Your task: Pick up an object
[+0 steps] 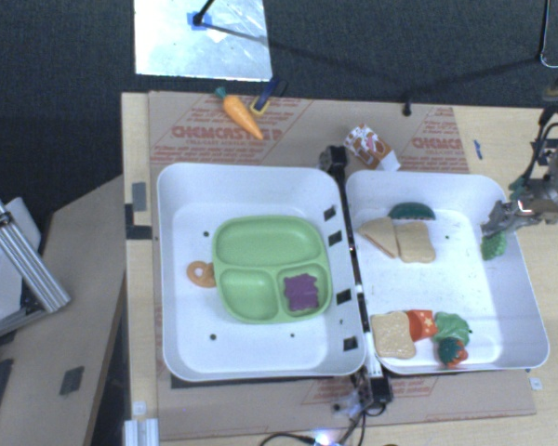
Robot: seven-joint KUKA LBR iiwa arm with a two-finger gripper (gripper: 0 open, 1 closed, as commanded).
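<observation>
L bin (181,249): green divided plate (265,244) w/ purple piece (302,291) in its lower-R compartment; tan ring (201,274) just beside plate's L edge. R bin (511,323): bread slices (400,241), dark green item (412,212), cracker (392,334), red/green veg (444,334). Gripper (502,219) at R rim, green object (493,245) right below it; can't tell if held or how far open.
</observation>
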